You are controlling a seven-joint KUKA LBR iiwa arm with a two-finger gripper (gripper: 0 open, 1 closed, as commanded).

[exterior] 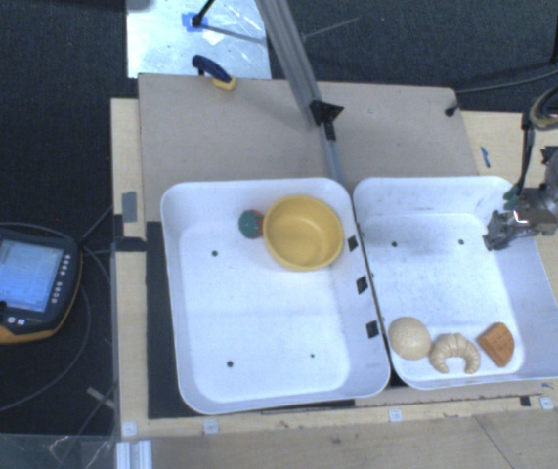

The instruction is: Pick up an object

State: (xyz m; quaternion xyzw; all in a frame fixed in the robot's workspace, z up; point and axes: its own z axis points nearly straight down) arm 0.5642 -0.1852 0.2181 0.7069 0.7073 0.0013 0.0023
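Three snacks sit lower right: egg [409, 338], croissant [455, 352], cracker [497, 343]. Can't tell my gripper [501, 229] state up at the right bin [435, 262] edge. I'd drop straight over the egg, centered.

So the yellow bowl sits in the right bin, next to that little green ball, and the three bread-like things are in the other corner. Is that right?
Not quite. The camera view shows the yellow bowl in the left bin, with the green ball touching its left side. The three bread-like things lie along the near edge of the right bin.
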